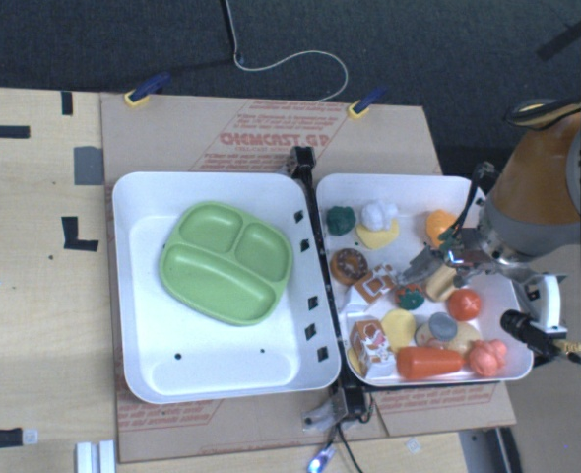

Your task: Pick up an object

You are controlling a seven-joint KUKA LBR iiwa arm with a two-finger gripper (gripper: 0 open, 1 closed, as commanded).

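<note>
Several toys (409, 325) beneath hand (430, 262)

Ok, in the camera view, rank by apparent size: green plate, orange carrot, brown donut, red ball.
1. green plate
2. orange carrot
3. brown donut and red ball: look about alike, so I won't rank them.

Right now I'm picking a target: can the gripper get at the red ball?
Probably yes: the gripper hovers just left of the red ball, whose top lies uncovered among the crowded toys.

Dark carpet (419, 28) beyond wooden bench (34, 264)
</note>
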